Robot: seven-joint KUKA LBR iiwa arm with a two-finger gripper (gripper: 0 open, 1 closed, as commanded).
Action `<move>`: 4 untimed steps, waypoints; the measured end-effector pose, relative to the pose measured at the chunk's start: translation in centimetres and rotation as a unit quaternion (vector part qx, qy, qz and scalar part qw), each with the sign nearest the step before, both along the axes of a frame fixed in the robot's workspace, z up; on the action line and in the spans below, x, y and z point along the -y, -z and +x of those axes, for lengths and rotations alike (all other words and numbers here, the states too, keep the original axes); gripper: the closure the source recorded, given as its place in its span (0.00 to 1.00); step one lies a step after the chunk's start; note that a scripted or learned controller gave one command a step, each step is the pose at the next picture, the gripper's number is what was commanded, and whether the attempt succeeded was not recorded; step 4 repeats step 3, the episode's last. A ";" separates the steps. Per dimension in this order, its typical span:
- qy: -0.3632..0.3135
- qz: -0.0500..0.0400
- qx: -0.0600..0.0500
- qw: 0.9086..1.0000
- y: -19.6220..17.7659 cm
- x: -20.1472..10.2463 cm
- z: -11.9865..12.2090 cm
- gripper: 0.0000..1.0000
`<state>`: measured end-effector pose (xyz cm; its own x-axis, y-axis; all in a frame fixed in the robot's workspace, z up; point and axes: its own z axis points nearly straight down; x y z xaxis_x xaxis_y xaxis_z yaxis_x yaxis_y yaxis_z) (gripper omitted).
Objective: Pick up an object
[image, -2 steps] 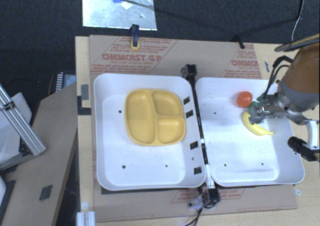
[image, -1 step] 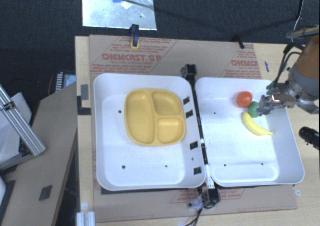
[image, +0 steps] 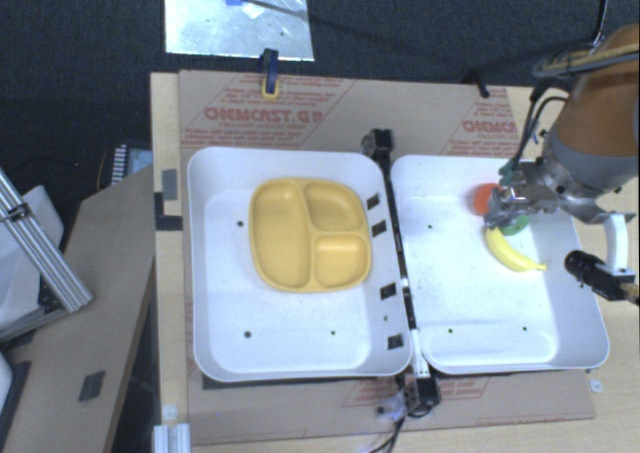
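The banana [image: 514,253] lies just below the gripper [image: 511,203].

The arm [image: 600,131] enters from the right edge, its orange band uppermost and the grey wrist below it, angled down and to the left. The gripper [image: 512,203] hangs at the wrist's lower left end, low over the right side of the scene.
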<state>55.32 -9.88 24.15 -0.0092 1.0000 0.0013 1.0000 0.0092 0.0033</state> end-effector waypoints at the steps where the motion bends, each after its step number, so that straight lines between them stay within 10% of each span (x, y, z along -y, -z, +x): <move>1: 0.000 0.000 -0.001 1.000 1.2 -5.4 0.0 1.00; 3: -0.001 0.001 -0.002 1.000 2.0 -16.1 -1.9 1.00; 4: -0.001 0.001 -0.002 1.000 2.0 -16.1 -1.9 1.00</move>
